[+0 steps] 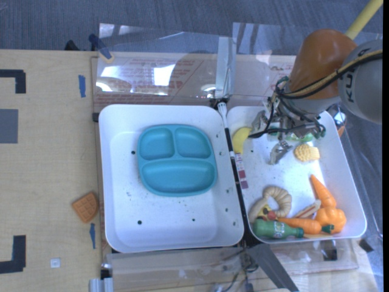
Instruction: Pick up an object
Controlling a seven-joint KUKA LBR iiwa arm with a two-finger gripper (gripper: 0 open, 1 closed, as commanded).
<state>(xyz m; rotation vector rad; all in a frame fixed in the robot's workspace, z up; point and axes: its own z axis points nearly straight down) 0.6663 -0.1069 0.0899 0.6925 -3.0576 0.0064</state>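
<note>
My gripper (279, 151) hangs over the back half of the right bin (354, 194), below the orange band of the arm. It sits between a yellow lemon-like piece (240, 140) on its left and a yellow corn cob (307, 153) on its right, touching neither as far as I can see. At the bin's front lie a beige pretzel ring (277, 197), a green bottle (275, 229), an orange carrot (321, 189) and an orange pepper (332, 216).
The left bin (118, 212) holds a blue divided plate (176, 159). A brown waffle piece (85, 207) lies on the bench left of the bins. Clear plastic sheeting stands behind both bins.
</note>
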